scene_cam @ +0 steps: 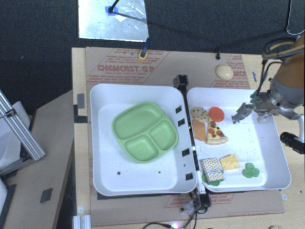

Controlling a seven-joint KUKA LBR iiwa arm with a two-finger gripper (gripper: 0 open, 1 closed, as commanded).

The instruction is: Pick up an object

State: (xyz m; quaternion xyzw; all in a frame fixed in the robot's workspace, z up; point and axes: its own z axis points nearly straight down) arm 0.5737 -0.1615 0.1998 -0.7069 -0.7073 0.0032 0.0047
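Note:
Several toy foods lie in the right bin (259, 144): a speckled cookie (199, 113), a red disc (216, 113), a pizza slice (216, 133) beside an orange wedge (199, 130), a yellow cheese block (229, 162), a patterned block (212, 169) and a green broccoli piece (250, 171). My gripper (238, 116) hangs over the bin's upper right part, to the right of the red disc and apart from it. It points down and left. Nothing shows in its grasp.
The left bin (102, 128) holds a green divided plate (144, 131). A black clipped strip (187, 128) joins the two bins. A beige egg-shaped object (224, 72) rests on the cardboard behind the right bin. A silver sheet (113, 13) lies further back.

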